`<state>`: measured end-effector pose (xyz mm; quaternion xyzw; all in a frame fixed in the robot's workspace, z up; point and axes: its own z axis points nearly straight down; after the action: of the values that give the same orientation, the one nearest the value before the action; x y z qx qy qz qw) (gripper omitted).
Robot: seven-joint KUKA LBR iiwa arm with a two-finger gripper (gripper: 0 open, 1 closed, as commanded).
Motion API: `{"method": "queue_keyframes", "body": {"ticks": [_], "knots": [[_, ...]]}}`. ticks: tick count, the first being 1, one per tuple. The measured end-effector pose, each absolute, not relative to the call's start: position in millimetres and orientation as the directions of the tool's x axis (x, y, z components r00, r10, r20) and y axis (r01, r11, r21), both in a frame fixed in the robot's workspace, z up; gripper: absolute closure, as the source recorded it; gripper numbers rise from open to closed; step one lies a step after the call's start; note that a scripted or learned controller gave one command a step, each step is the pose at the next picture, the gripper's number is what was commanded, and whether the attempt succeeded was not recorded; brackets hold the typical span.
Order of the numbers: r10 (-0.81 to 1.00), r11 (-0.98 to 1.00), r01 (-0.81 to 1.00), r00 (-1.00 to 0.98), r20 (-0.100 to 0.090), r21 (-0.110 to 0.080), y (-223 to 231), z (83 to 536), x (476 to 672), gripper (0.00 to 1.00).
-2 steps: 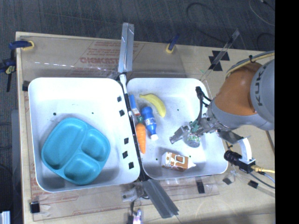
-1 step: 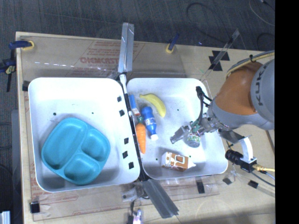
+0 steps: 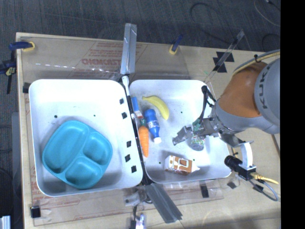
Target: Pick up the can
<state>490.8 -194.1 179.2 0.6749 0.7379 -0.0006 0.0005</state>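
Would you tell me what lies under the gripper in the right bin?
A silvery metal can lies beneath the gripper, on the right white bin's floor. The gripper covers part of the can.

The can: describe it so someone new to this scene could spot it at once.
Take the right bin, the one without the blue tray. Along its right side, under the arm's hand, sits the can, a small silvery, shiny cylinder. Its neighbours are a yellow banana, a blue bottle, an orange carrot and a brown carton.

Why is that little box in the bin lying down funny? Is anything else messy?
The small carton lies tipped on its side in the right bin, and the blue bottle lies flat too. Nothing looks spilled or broken.
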Motion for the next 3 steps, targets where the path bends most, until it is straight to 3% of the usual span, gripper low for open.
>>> {"method": "queue_keyframes", "body": {"ticks": [1,2,3], "knots": [[0.993,0.121,0.993,-0.121,-0.002,0.001,-210.2,171.9,493.9,0.0],[0.992,0.126,0.992,-0.126,-0.004,0.002,-210.2,181.8,494.9,1.0],[0.992,0.125,0.992,-0.125,-0.004,0.002,-210.3,181.8,494.8,0.0]]}}
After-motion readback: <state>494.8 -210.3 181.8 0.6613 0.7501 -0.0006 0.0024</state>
